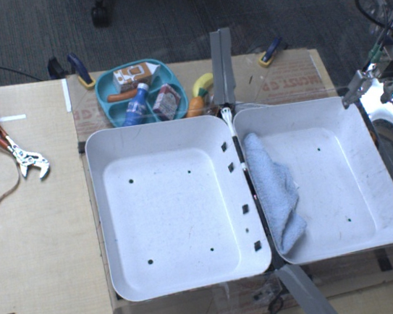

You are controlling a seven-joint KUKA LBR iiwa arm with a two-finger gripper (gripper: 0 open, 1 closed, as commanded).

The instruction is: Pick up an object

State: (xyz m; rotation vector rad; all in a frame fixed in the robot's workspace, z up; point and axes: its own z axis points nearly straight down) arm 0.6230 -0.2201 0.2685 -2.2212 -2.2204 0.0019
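A pale blue-grey cloth [273, 192] lies crumpled in the right bin [373, 236]. It stretches along that bin's left wall from near the back down to the front left corner. The left bin [126, 276] sits beside it, and a row of small black clips runs along the seam between the two.
Behind the left bin stands a teal tray [110, 105] with toy food and a small bottle. A yellow banana [202, 84] lies next to it. A grey post [222, 61] rises behind the seam. A wrench [27, 162] lies on the bench at left. Cables and brackets [382, 77] crowd the right edge.
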